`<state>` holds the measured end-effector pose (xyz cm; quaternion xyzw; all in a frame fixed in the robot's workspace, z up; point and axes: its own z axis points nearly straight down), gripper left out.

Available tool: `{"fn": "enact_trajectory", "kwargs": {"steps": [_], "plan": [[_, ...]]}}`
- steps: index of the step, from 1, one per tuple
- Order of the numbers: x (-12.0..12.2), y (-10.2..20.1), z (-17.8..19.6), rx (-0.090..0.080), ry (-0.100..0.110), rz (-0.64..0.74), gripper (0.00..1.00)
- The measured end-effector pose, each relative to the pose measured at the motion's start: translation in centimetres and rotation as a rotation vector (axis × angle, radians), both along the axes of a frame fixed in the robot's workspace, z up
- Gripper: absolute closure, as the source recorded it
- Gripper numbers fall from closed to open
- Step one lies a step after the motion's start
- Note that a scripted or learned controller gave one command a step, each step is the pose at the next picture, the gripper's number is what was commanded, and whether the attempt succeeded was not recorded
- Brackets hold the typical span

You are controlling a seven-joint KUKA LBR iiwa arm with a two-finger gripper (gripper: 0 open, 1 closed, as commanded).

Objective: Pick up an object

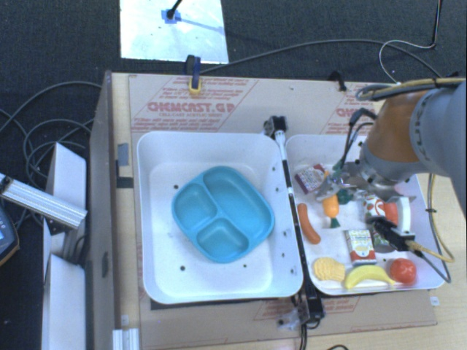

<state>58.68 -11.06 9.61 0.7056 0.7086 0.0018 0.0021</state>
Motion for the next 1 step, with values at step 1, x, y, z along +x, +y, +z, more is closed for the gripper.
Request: {"fn": "enact_trajectory", "kwargs": {"steps": [1], "plan": [[-2.91,6.75,11.18,0.001,0.001,0.0,1.0]]}}
